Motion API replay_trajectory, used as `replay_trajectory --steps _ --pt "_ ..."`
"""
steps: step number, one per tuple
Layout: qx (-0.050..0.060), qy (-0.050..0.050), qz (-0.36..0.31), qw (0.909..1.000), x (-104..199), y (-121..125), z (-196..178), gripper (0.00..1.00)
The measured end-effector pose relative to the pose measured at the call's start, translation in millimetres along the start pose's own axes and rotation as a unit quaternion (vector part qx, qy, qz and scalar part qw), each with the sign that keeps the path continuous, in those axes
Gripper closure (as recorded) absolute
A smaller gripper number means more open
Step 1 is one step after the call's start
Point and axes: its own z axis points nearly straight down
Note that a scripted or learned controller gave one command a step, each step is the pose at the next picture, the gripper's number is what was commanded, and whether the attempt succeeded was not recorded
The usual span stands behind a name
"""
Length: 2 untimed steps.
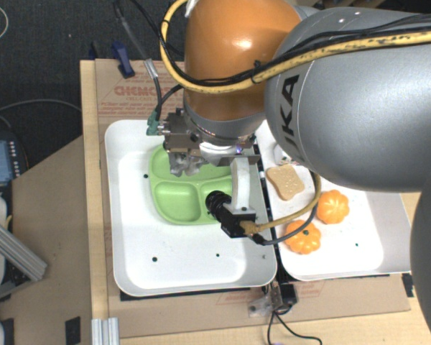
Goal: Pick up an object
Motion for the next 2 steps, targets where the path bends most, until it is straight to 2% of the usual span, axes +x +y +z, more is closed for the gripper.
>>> replay_trajectory --steps 1,2 --pt "-0.008 0.004 -0.002 1.0 -0.1 -15.3 -147.0 1.0" --pt "0.005 -0.002 0.004 1.0 -81.8 -28.5 -65.3 1.0"
